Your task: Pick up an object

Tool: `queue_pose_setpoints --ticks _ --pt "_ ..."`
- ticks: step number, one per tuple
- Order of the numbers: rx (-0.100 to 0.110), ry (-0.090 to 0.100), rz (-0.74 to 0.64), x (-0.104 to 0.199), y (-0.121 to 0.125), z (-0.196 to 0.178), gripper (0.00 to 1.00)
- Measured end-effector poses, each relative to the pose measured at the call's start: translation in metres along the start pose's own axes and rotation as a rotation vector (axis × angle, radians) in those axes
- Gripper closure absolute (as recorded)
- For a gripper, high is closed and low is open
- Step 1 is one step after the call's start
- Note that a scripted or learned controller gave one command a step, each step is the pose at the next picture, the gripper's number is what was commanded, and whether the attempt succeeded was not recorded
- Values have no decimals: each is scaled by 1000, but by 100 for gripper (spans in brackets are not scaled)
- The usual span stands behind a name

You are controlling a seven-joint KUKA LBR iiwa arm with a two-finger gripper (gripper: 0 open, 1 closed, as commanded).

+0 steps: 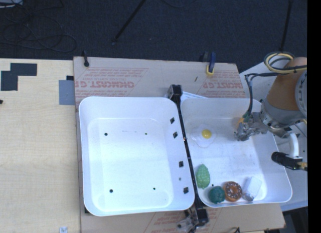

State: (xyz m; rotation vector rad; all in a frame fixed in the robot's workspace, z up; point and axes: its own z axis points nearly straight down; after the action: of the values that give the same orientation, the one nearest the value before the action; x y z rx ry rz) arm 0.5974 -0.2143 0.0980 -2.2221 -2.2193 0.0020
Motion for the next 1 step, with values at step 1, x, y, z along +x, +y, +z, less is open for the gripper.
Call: queue_pose_setpoints --ticks 1 --pt "0 0 0 0 0 0 0"
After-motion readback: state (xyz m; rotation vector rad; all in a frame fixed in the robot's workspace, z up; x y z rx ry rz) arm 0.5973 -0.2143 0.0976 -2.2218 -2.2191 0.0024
